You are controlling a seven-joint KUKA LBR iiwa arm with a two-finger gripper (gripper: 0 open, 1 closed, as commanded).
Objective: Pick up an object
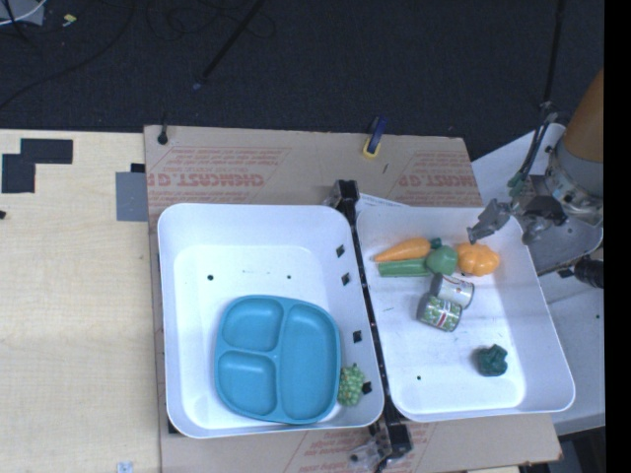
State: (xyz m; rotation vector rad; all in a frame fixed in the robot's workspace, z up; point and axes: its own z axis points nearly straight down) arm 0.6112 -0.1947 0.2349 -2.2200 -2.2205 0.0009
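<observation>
The right bin holds an orange carrot, a green vegetable, an orange pepper, a small tin can lying on its side and a dark green piece. My gripper hangs over the bin's far right edge, just right of the orange pepper. It is open and nothing sits between its fingers. One fingertip points down toward the pepper.
The left bin contains a blue divided plate and a bunch of green grapes at its near right corner. A black divider separates the bins. Both rest on cardboard.
</observation>
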